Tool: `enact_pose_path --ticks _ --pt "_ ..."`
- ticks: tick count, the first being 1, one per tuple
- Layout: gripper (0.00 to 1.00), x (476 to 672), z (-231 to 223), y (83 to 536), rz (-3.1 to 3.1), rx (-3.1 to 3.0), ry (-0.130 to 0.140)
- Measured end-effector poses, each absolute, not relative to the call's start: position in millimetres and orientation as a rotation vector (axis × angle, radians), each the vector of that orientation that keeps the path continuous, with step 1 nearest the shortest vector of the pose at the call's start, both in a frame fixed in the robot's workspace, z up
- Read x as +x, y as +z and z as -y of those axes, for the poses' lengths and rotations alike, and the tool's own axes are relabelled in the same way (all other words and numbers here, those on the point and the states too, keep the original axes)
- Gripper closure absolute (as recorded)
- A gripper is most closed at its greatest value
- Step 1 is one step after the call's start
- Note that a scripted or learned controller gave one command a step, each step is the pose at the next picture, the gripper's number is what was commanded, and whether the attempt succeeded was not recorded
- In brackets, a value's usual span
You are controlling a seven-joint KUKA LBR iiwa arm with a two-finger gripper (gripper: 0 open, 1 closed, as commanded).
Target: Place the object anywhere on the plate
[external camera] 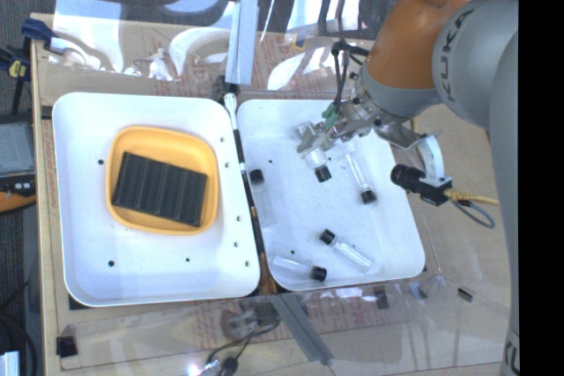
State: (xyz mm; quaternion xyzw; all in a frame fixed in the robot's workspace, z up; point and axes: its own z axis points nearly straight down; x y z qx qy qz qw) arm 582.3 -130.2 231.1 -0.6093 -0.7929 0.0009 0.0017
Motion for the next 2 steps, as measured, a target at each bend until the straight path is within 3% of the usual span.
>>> enact_pose_path --ticks 1,2 --pt "1.00 569.8 50.0 190.9 2.638 -1.700 0.003" --pt "0.00 569.8 50.6 191.1 2.638 -1.702 0.003"
